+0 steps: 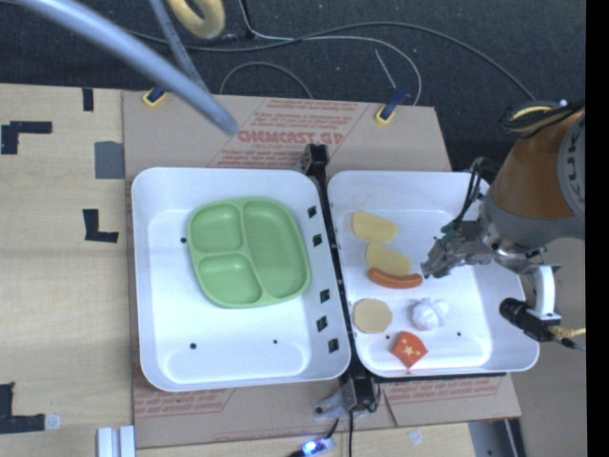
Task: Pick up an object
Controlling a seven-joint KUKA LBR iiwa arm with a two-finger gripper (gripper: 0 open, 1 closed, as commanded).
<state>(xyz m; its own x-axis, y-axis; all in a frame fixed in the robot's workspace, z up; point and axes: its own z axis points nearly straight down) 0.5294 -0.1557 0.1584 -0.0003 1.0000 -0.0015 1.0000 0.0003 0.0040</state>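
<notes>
Camera view: two bins (157,255), one tray (249,252), five food items; hand (435,264) beside sausage (394,277), grip perhaps closed—cannot tell.

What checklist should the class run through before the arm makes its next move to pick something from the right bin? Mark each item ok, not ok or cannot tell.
1. Pincer over the right bin: ok.
2. Nearest target, the sausage, lying uncovered: ok.
3. Sausage apart from its neighbours: not ok, the yellow piece touches it.
4. Something already held: cannot tell.
5. Green tray in the left bin, clear of the arm's path: ok.
</notes>
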